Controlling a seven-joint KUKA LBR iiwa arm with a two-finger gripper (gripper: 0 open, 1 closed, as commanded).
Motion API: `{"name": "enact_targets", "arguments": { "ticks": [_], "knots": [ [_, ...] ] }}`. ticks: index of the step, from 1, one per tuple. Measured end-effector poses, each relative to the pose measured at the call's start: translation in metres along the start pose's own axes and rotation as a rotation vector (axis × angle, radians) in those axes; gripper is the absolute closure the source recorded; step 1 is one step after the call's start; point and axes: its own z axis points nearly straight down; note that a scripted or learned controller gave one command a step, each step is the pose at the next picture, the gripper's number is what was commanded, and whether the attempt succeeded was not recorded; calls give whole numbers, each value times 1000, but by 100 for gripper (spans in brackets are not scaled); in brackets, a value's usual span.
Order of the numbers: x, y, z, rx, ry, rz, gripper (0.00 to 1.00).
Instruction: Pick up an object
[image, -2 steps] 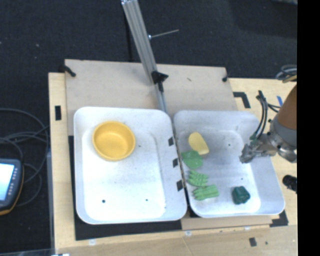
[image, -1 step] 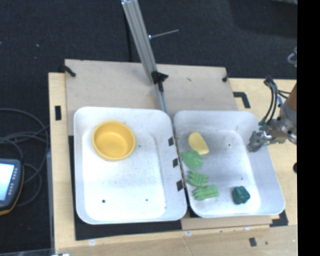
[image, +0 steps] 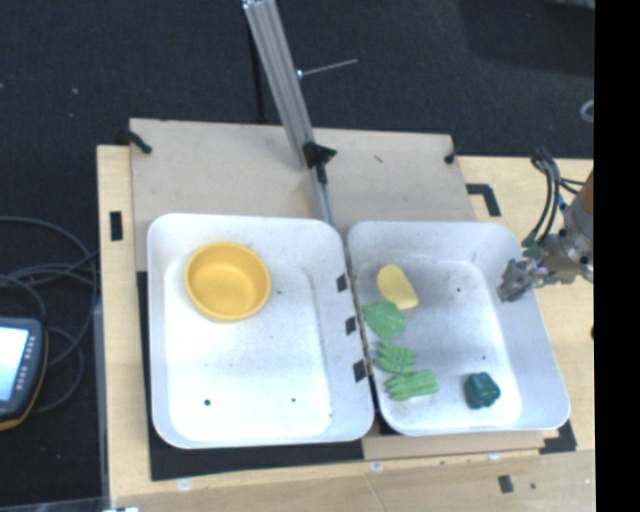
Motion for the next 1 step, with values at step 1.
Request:
{"name": "enact_targets", "arguments": {
  "ticks": [1],
  "knots": [
    [55,-3,-9,-1,1,-3,100]
  ]
}}
